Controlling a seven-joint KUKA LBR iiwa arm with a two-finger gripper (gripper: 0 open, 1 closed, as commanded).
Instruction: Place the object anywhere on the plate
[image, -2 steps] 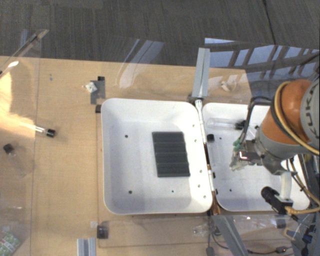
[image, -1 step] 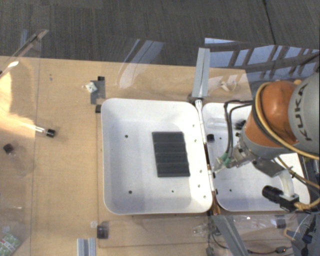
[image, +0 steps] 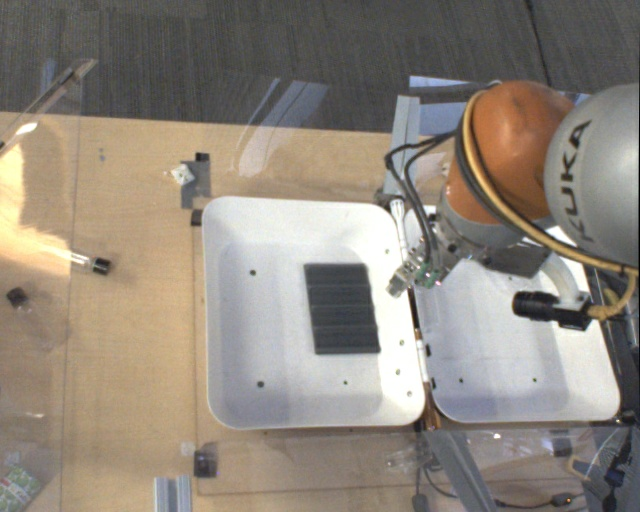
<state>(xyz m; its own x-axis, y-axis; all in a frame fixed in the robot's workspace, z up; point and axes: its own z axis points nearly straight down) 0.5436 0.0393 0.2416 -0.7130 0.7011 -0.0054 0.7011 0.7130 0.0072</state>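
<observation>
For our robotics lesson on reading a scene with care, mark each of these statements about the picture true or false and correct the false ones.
1. A dark ridged plate lies in the left bin. True.
2. The plate lies in the right bin. False: it is in the left one.
3. The arm reaches in over the right bin. True.
4. The two bins stand far apart. False: they sit side by side, edges meeting.

Open floor along all four edges of the left bin (image: 240, 300) around the central dark ridged plate (image: 342, 308); right bin (image: 520, 390) far edge overhung by the arm (image: 530, 170).
</observation>
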